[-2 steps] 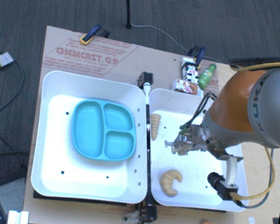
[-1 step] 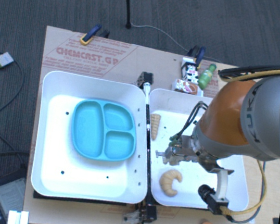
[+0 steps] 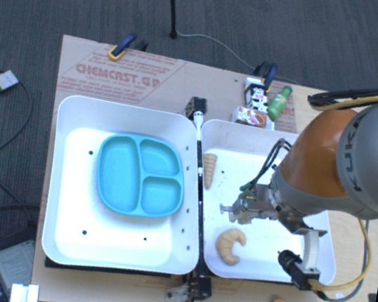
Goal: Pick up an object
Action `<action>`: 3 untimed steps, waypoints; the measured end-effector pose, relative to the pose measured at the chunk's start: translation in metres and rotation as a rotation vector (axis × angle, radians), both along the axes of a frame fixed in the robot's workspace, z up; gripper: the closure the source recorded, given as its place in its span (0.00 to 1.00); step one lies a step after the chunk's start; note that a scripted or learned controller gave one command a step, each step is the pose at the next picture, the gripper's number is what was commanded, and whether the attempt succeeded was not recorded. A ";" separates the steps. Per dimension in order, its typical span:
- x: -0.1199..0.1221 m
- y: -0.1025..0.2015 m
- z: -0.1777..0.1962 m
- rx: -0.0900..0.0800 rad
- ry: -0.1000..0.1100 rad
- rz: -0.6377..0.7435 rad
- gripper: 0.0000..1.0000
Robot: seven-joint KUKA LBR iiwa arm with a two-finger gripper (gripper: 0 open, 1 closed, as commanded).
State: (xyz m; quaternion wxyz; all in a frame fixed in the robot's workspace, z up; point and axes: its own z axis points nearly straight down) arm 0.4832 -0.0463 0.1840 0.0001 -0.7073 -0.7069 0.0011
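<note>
Gripper (image 3: 236,210) is hovering in the right bin (image 3: 237,137) just above a croissant (image 3: 230,246); its finger position is too unclear to tell.

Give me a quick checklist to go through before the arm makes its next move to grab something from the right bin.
1. Target in view: croissant lies in the right bin: ok.
2. Gripper over that bin, just above the croissant: ok.
3. Gripper centred on the croissant: cannot tell.
4. Cone lies apart from the croissant, by the bin's left wall: ok.
5. Anything held already: cannot tell.
</note>
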 end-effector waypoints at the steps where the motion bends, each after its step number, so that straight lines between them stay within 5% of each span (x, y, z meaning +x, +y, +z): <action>1: 0.025 -0.018 0.000 0.000 0.000 0.000 1.00; 2: 0.000 0.033 0.000 0.002 0.001 0.001 1.00; 3: 0.000 0.019 0.000 0.001 0.001 0.000 1.00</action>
